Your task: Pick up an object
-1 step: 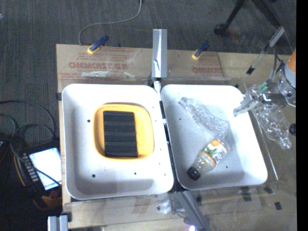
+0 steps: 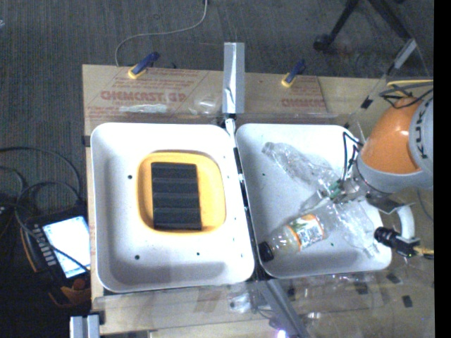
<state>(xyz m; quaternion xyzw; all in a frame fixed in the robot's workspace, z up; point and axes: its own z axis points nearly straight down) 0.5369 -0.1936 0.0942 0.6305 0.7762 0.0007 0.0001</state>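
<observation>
Lying on its side in the right bin [image 2: 282, 141], near that bin's front wall: a clear plastic bottle [image 2: 299, 234] with an orange-and-green label and a dark cap pointing toward the divider between the two bins. Just behind it and further right, a second bottle [image 2: 299, 162], clear, crumpled and unlabelled, stretched diagonally from the bin's back-left toward its right side. More crinkled clear plastic [image 2: 356, 224] heaped against the right wall (one piece or several, cannot tell).

Above that right wall, the gripper [image 2: 342, 189], low over the crumpled plastic, its body hidden under the orange-banded wrist. Cannot tell whether open or closed. Nothing visibly lifted, so the pick judged not yet done: grasp, closure and lift all remaining.

Smooth, rounded, glossy surfaces on both bottles; probably slippery, and the crushed one likely to give under pressure. Labelled bottle firmer-looking, a cylinder liable to roll.

Left of the right bin, the left bin [image 2: 113, 153], matte white, holding a yellow rounded-square tray [image 2: 146, 192] with a black ribbed block [image 2: 176, 196] on it.
</observation>
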